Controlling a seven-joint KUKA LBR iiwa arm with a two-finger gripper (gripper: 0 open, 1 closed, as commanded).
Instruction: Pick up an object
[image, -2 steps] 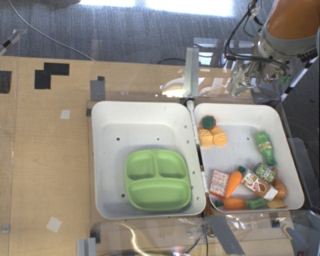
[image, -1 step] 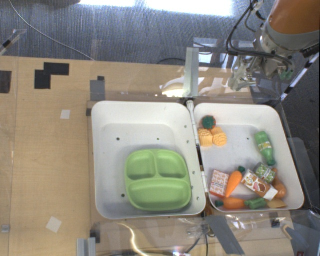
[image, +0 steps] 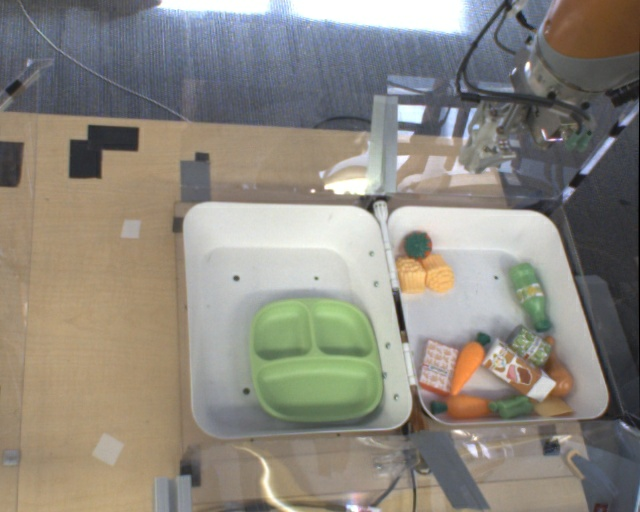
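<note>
Hanging at the upper right of the frame above the right bin (image: 570, 262), the gripper (image: 497, 140) holds nothing visible, while the green bottle (image: 528, 294), probably light, stiff and slippery, invites a mid-body grasp.

arm (image: 585, 35) cut off by the top edge, end effector (image: 497, 140) blurred behind clear plastic, finger state unclear, carton (image: 518, 372) print too small to read, near carrot (image: 468, 406) partly hidden under another carrot (image: 466, 366)
</note>
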